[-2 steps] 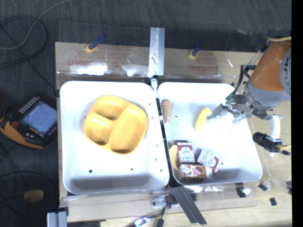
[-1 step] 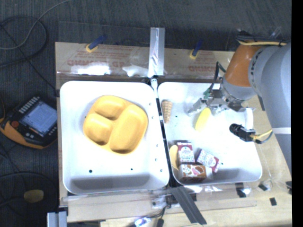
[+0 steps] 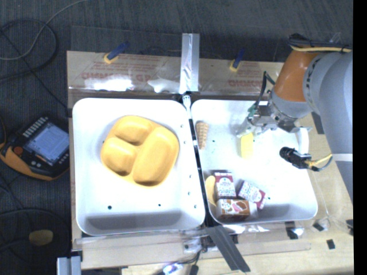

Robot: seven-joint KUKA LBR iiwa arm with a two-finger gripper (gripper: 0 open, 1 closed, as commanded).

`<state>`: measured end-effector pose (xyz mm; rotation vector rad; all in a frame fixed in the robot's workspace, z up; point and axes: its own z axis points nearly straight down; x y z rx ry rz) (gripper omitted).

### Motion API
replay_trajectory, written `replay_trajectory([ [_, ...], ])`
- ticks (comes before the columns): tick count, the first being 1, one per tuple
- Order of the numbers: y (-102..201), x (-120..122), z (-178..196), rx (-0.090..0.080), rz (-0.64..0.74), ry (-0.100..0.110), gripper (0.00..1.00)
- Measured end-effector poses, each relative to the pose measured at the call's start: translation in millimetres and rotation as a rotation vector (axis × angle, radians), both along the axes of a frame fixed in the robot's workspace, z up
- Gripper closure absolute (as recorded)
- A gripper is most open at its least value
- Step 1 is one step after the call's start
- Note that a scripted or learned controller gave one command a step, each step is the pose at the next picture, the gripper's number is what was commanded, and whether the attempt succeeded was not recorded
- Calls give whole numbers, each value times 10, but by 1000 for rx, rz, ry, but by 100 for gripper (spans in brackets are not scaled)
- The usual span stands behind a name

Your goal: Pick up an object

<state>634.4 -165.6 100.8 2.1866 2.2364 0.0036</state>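
- From my feed, the arm [image 3: 321, 79] comes in at the right and is cut off by the frame edge; I see its orange band and grey wrist, nothing further back.
- The gripper [image 3: 256, 121] sits low in the right bin [image 3: 287, 208], near its far wall. It is small and blurred against the white floor, so I cannot tell how it is set or whether it has hold of anything.
- A pale yellow block [image 3: 246, 145] lies on the bin floor just below the gripper, close to it; I cannot say if they touch.
- A black and yellow piece [image 3: 295, 156] hangs off the arm side over the right bin's right part; I cannot make out what it is.
- Right bin, counted: one yellow block, one ribbed cone-shaped item [image 3: 202, 133] against the dividing wall, and a cluster of small red-and-white packets [image 3: 235, 196] in the near left corner. I count about three packets, with a yellowish thing partly hidden behind them on their left.
- Left bin [image 3: 92, 211]: one big yellow lumpy object [image 3: 140, 150], three rounded lobes, near the middle.
- Two bins in all, side by side, touching along the centre rail.
- Outside the bins: one handheld pendant [image 3: 37, 148] on the floor at left, two clips [image 3: 116, 52] on the board behind, cables at top left partly cropped.
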Motion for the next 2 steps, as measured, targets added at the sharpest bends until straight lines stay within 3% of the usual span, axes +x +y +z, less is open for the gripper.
replay_trajectory([
  [1, 442, -481, 17, 7, 102, 12, 100],
  [2, 850, 308, 825, 5, -30, 13, 100],
])
